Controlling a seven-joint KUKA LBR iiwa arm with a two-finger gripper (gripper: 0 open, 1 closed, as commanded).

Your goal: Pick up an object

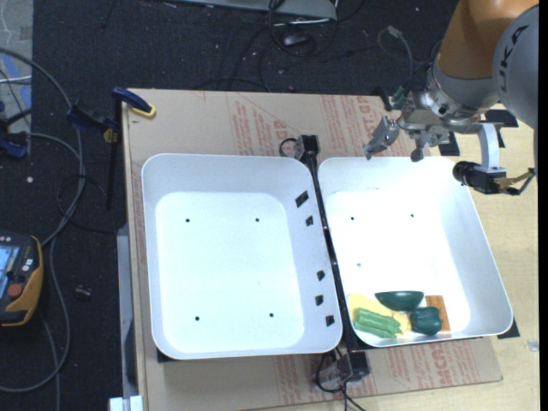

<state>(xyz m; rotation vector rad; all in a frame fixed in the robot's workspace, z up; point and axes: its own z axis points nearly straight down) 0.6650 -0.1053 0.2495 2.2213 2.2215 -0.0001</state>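
Gripper (396, 141) poised above the far rim of the right bin (479, 229), fingers spread apart with nothing between them.
Small objects are gathered in that bin's near corner: a green pea pod (377, 322), a dark green bowl (400, 299), a teal piece (426, 320), an orange block (437, 304).

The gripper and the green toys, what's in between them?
Just bare white bin floor, as the camera view shows. The gripper hangs open over the far rim; the green toys sit at the near edge.
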